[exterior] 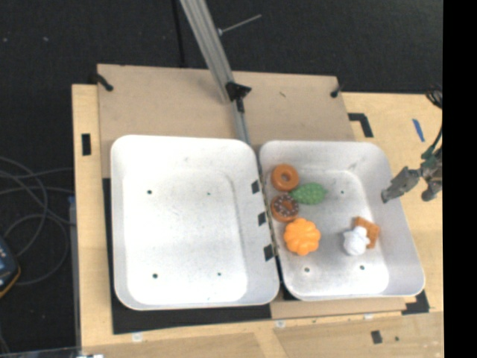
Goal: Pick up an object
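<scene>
From where I stand, the gripper (408, 185) is at the right edge of the right bin (373, 282), hanging just over its rim. It is small and partly cut off, so I cannot tell its state, and I see nothing carried under it.

All things to pick lie to the left of the gripper, inside the right bin. The nearest one is the white and orange toy (359, 237), which is below and a little left of the gripper, near the right wall of the bin. Its long axis goes at a slant, from the white part at lower left to the orange part at upper right. The other things are farther left, close together along the left wall: an orange ring donut (285, 177), a green leafy piece (310, 194), a dark chocolate donut (284, 208) and an orange pumpkin (302, 236).

Counting: two bins, five things in the right bin, one of each kind except two donuts. The left bin (186, 222) holds no thing. My judgement is that the white and orange toy asks for the shortest move across the counter (86, 200).
</scene>
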Controlling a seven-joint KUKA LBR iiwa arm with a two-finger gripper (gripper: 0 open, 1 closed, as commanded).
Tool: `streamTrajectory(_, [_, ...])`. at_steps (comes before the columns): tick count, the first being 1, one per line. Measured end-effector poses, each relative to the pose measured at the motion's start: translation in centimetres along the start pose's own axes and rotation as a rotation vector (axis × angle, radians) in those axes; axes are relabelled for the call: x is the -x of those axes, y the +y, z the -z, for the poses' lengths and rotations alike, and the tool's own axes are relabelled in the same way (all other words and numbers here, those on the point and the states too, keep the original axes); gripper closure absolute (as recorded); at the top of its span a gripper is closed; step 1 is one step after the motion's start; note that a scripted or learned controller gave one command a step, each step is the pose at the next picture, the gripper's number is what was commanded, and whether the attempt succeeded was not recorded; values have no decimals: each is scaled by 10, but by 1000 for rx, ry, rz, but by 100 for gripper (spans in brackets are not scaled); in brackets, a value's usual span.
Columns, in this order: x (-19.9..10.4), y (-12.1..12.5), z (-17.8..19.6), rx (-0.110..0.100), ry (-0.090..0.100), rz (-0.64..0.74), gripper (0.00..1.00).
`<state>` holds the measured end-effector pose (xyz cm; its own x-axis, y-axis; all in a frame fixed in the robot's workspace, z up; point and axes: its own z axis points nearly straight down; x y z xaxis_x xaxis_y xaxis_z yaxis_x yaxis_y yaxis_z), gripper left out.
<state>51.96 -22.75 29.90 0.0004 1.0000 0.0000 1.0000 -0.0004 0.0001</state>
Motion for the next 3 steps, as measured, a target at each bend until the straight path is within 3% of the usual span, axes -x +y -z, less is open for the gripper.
streamTrajectory(1, [-70, -29, -157, -6, 2, 2, 0])
streamTrajectory(2, [-68, -27, -143, 3, 0, -1, 100])
streamTrajectory(3, [-134, 79, -200, -1, 1, 6, 100])
